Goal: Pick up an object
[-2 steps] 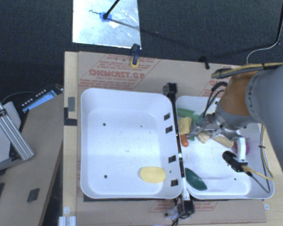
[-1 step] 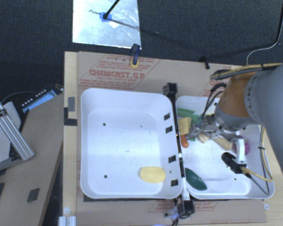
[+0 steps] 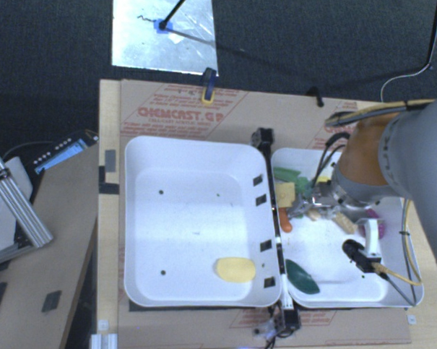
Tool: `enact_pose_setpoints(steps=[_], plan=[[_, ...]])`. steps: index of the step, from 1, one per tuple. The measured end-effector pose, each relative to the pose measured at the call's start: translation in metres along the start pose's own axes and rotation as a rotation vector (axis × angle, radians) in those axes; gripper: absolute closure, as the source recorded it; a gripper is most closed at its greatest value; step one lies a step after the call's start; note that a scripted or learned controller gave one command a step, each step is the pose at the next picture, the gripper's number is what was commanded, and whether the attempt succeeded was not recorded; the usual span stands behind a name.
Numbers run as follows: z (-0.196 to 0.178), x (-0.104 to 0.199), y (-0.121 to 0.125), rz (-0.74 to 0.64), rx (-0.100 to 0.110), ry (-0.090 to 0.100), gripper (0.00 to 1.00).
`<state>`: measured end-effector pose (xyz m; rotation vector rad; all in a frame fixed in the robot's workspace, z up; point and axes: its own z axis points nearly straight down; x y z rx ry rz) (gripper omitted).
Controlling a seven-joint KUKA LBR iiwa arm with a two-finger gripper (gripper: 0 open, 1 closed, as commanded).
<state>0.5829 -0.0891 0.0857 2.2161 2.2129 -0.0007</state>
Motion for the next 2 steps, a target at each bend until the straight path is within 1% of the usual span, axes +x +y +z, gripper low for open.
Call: enact_pose_setpoints(steps=[1,2], plan=[[0.0,0.001,0.018,-0.003,0.003,0.0,0.0],[0.002,-0.027,-0.011,0.0,0.007,0.007,0.0]])
